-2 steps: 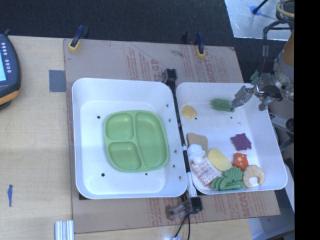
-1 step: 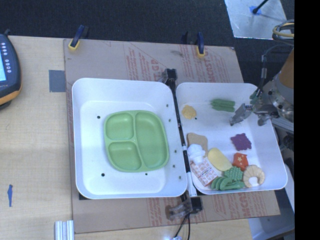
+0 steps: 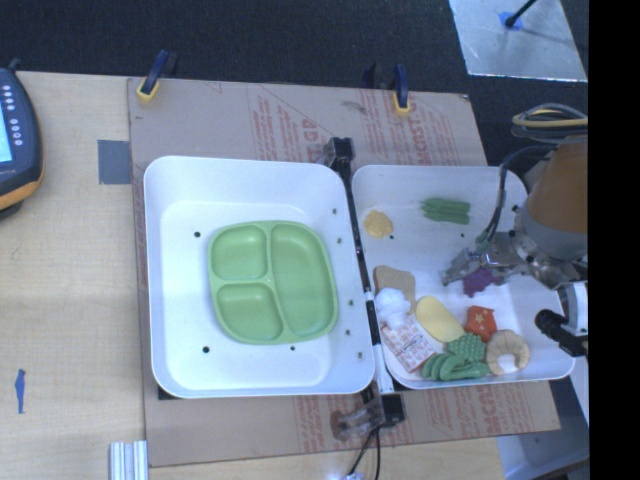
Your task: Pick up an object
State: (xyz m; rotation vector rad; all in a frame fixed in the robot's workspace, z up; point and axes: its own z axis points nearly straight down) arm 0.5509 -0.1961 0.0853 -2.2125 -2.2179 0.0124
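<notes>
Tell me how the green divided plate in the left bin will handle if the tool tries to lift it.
The green divided plate looks like moulded plastic, so probably stiff and light. It lies flat on the left bin floor with a low rounded rim, so fingers may slip off rather than catch an edge. Its smooth surface suggests it would slide if pushed, not tip.

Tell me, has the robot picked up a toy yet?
Not that I can see. The toys all lie in the right bin: the green beans, the yellow piece, the red piece. The gripper is low beside a purple toy, so a grab seems under way. Lifting it is left. The green plate holds nothing.
</notes>
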